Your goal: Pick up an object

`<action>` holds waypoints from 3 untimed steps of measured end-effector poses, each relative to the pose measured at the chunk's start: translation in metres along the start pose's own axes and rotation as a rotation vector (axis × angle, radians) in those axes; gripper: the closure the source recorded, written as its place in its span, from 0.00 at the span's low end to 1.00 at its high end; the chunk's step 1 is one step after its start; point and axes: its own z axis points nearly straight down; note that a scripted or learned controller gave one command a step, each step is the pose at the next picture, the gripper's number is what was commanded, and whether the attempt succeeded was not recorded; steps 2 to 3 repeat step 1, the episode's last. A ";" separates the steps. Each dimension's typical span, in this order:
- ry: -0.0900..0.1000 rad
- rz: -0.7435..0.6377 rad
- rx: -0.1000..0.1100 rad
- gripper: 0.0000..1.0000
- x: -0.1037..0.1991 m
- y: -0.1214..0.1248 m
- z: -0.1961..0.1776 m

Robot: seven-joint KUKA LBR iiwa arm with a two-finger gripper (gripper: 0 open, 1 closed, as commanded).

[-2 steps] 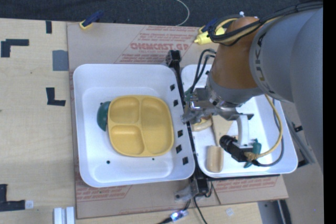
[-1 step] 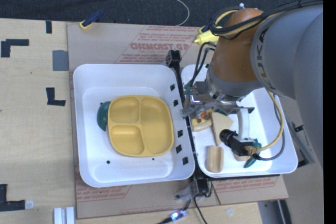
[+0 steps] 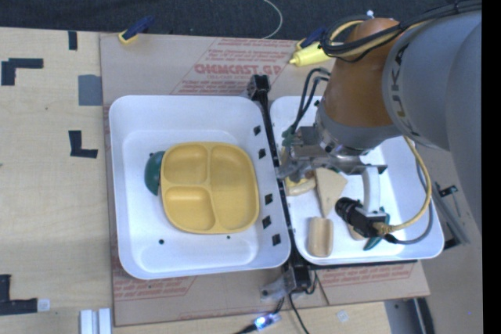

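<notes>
Gripper (image 3: 301, 168) state cannot be told, poised over right bin (image 3: 407, 246); tan block (image 3: 319, 236) judged light, stiff, best gripped across short sides.

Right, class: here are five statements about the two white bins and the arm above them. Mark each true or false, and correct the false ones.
1. The yellow divided plate lies in the left bin. True.
2. Something green pokes out from under the plate's left edge. True.
3. The plate has four compartments. False: it has three.
4. The arm hangs over the left bin. False: it is over the right bin.
5. A tan wedge-shaped piece lies in the right bin. True.
</notes>
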 end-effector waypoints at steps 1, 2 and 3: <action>0.002 -0.003 -0.002 1.00 0.013 0.005 -0.003; 0.002 -0.003 -0.002 1.00 0.013 0.005 -0.003; 0.002 -0.003 -0.002 1.00 0.013 0.005 -0.003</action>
